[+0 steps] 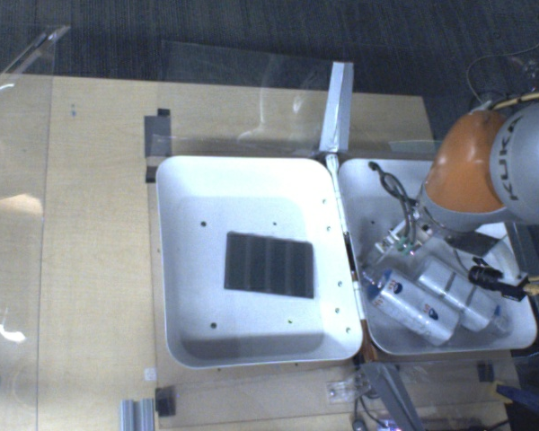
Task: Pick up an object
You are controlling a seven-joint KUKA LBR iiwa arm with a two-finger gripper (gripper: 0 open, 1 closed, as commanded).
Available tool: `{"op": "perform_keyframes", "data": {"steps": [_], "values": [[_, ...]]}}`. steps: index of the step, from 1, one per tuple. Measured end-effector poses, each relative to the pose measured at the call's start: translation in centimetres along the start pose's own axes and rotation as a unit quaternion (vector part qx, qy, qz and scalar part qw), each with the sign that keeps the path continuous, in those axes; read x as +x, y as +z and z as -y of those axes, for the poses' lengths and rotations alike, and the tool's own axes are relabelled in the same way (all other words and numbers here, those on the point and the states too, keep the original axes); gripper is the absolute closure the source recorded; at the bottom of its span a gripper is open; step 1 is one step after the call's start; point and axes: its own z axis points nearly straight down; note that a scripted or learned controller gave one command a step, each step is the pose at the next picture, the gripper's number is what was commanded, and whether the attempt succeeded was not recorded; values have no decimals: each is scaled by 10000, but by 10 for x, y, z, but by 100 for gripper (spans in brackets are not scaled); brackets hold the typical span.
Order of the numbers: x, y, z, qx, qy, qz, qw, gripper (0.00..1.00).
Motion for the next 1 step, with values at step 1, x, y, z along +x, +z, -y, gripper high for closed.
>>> {"op": "perform_keyframes", "data": {"steps": [1], "values": [[-1, -12, -3, -34, -7, 17, 10000, 100]]}}
